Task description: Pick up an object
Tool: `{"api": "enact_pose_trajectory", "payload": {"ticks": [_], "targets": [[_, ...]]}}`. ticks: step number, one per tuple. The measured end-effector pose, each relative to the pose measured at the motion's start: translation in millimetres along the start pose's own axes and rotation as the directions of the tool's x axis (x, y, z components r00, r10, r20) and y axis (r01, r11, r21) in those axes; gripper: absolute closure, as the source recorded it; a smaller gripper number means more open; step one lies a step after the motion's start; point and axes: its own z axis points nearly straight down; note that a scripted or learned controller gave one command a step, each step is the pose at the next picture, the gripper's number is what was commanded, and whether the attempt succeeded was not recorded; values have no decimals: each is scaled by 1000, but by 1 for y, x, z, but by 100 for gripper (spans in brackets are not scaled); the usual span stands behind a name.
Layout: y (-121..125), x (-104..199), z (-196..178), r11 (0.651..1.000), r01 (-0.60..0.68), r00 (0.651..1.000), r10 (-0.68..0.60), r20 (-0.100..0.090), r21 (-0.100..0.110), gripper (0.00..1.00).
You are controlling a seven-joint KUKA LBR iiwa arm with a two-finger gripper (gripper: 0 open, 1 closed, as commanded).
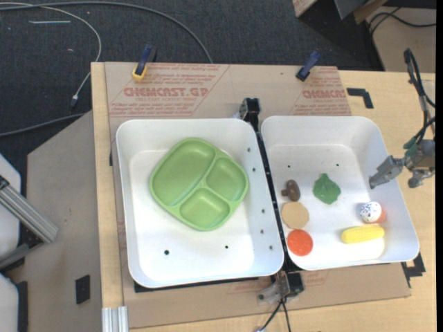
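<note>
Bins are being viewed from above: the left bin is carrying a green divided plate, and the right bin is holding small toy foods. The gripper is being held just outside that bin's right rim, nothing clamped; whether it is spread or closed cannot be told. The likeliest target, a yellow piece, is lying near the bin's front right wall, long axis running left to right. A grasp is being endangered by that wall and by the egg just behind.
</note>
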Motion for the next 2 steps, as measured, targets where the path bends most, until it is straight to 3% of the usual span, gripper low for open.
{"api": "enact_pose_trajectory", "payload": {"ticks": [1,2], "targets": [[2,1,-6,1000,4,1000,-4,3,-12,0],[-1,2,53,1000,4,1000,-4,3,-11,0]]}}
